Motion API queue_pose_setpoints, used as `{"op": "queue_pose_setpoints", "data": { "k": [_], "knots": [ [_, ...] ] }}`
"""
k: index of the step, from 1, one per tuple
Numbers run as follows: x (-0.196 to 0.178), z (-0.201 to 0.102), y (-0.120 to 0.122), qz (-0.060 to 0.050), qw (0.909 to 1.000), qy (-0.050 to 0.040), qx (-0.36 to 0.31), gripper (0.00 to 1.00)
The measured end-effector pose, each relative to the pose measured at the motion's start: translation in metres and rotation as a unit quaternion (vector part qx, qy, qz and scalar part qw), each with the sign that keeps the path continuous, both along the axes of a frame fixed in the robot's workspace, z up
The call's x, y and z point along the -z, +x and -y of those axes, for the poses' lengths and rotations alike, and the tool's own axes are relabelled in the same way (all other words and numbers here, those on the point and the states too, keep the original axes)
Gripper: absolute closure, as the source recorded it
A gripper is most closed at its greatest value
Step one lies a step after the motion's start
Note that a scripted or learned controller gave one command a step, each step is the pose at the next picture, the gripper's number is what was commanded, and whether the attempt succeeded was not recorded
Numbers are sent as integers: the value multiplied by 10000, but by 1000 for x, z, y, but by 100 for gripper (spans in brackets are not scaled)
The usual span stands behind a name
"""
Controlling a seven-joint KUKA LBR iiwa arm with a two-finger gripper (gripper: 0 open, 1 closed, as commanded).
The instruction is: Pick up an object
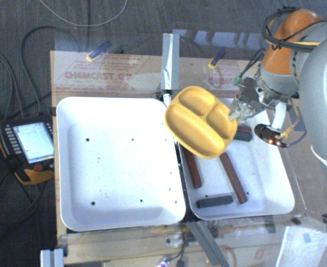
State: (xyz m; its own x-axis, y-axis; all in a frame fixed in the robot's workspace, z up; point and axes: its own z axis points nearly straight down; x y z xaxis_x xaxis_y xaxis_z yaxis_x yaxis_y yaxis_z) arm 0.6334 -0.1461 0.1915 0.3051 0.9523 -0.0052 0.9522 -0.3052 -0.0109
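Yellow lobed plastic pepper [201,121] hung above the right white bin [274,202], grasped by the gripper [240,113] — lift under way — next move needed steady clearance.

The left bin [118,160] lies open and bare. In the right bin [263,199], a yellow pepper [201,121], two brown sticks [233,178] and a dark block [214,201] crowd the floor.

Bench [110,77] bearing two white bins [118,213]
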Motion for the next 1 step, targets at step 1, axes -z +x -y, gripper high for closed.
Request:
{"op": "queue_pose_setpoints", "data": {
  "k": [1],
  "knots": [
    [-37,-15,34,23,9946,-8,-1039,100]
  ]
}}
